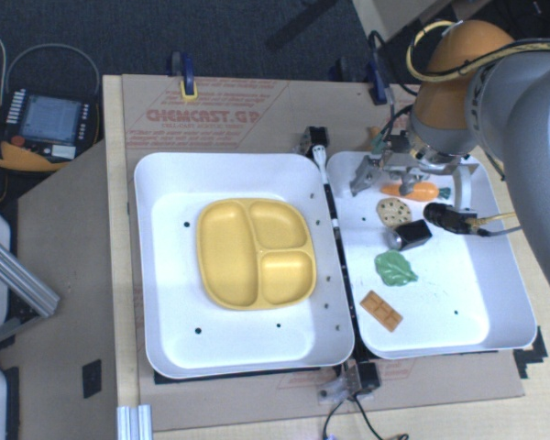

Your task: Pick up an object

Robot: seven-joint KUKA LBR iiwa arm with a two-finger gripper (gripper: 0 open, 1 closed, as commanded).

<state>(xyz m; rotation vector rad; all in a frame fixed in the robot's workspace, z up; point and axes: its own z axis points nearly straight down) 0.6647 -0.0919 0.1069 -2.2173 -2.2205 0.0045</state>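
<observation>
Over the far end of the right bin [495, 319], the gripper [399, 168] hangs with its grip state impossible to tell, an orange carrot-like piece [414, 191] lying just beside and slightly nearer the camera, its long axis running left-right.

Bench [220, 117] (two white bins [160, 246] atop)

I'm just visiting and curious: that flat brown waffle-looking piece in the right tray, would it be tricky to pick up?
Probably a bit. The brown piece lies flat on the right bin, leaving little edge to pinch. It looks thin and small, so likely light and apt to slide if nudged. Its flat shape suggests it won't roll. Its ridged top may offer some grip.
</observation>
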